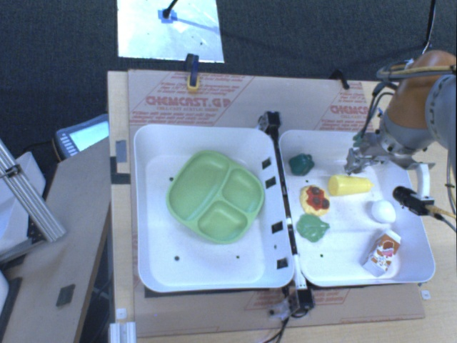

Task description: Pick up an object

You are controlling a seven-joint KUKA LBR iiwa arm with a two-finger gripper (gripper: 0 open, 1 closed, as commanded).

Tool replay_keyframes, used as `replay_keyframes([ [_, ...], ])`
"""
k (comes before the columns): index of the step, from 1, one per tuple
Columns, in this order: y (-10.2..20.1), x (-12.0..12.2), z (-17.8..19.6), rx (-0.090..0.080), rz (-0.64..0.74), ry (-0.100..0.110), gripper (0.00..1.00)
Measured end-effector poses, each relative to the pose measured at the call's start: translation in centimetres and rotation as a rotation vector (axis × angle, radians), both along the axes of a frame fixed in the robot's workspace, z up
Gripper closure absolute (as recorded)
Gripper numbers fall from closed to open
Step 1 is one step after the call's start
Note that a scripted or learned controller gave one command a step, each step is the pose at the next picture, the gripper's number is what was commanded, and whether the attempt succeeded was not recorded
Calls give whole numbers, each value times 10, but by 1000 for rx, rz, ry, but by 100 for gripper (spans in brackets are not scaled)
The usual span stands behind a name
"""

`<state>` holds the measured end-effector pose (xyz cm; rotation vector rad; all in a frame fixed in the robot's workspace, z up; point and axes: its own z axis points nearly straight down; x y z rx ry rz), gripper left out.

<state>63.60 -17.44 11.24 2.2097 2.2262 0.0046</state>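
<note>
**Bench contents, two bins, arm at right**

Nearest the viewer, a small milk carton (382,254) lies tilted in the front right corner of the right bin (335,277). Behind it: a white egg (383,211); a green leafy toy (312,228) by the divider; a pizza-like piece, red and yellow (315,199), just behind that; a yellow corn-shaped piece (349,185) lying on its side; a dark green vegetable (300,164) toward the back.

Left bin (153,263): one light green compartment tray (216,196), sitting at a slant.

Arm: gripper (355,161) lowered over the right bin, just behind the yellow piece, nothing seen between its fingers; whether the claw is wide or narrow, I cannot tell from where I stand
</note>
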Motion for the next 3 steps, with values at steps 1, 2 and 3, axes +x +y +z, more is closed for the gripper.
replay_keyframes([
  [1,-7,4,62,-1,-2,-2,100],
  [2,-8,5,91,0,-1,0,100],
  [3,38,-6,85,2,0,5,100],
])
